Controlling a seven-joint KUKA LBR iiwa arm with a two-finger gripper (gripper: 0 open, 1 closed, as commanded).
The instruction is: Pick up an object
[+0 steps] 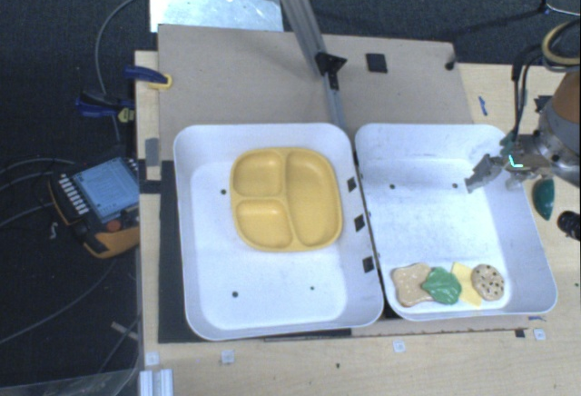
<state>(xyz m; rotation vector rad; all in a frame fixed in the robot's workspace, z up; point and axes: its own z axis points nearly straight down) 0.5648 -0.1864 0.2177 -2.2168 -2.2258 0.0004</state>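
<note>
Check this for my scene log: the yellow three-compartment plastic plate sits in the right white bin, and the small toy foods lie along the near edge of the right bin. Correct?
Not quite. The camera view shows the yellow three-compartment plastic plate in the left white bin, not the right. The small toy foods do lie along the near edge of the right bin.

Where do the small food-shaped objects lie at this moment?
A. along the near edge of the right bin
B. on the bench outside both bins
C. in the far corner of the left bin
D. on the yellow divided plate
A: the small food-shaped objects sit in a row along the near edge of the right bin, while the yellow divided plate lies in the left bin.
</note>
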